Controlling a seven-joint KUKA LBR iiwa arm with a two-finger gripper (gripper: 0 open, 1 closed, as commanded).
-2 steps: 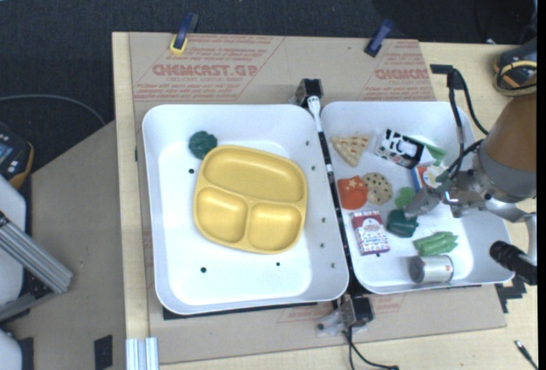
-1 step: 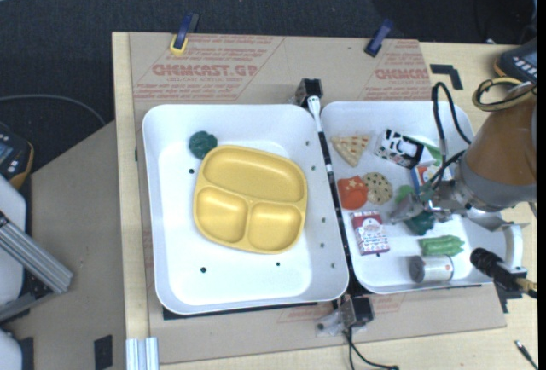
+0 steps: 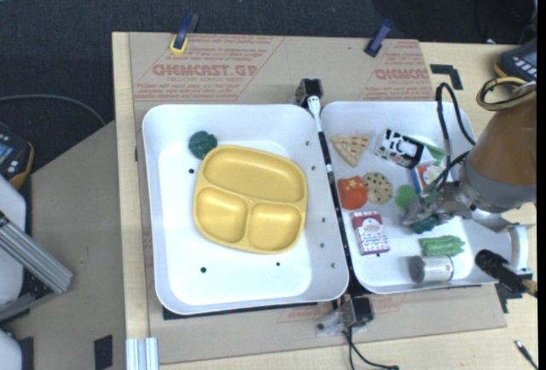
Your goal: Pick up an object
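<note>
The arm reaches in from the right, and its gripper (image 3: 424, 211) is low in the right bin (image 3: 375, 279), in the middle of the toys. It sits just above a green pickle-like piece (image 3: 442, 245) and a grey can (image 3: 432, 270), and just right of a brown cookie (image 3: 376, 187). A small blue and white carton (image 3: 421, 178) stands close behind it. The gripper's body and cables hide what lies directly beneath it. Further left in that bin are a red tomato piece (image 3: 351, 191), a red packet (image 3: 370, 234), a pizza slice (image 3: 351, 147) and a black-and-white cow-patterned item (image 3: 398, 147).
The left bin (image 3: 166, 215) holds a yellow divided plate (image 3: 250, 198) and a dark green broccoli piece (image 3: 202, 142) at its back left. A black divider strip (image 3: 322, 147) runs between the bins. Black cables (image 3: 445, 117) loop over the right bin's back.
</note>
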